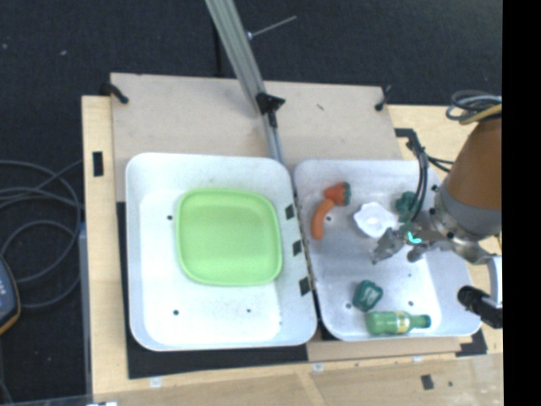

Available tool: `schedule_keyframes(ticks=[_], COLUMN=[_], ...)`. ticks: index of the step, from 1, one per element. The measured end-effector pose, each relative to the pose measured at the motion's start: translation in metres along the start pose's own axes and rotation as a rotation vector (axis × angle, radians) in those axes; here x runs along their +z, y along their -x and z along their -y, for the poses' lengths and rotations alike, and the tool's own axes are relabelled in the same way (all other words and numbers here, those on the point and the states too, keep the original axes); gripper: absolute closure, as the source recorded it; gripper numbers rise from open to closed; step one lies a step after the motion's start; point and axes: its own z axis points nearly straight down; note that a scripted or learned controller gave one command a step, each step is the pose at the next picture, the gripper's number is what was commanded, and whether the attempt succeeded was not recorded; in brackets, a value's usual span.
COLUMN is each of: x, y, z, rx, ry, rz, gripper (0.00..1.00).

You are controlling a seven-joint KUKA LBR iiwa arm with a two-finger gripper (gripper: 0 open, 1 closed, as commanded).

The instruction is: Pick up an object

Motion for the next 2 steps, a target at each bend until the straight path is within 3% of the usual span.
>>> schedule_keyframes(ticks=[1,2], x=[0.000,0.062], y=[0.000,-0.003], z=[0.000,0.004], rx=[0.000,0.000], ry=[0.000,-0.005], rz=[0.000,-0.001], gripper=[0.00,0.00])
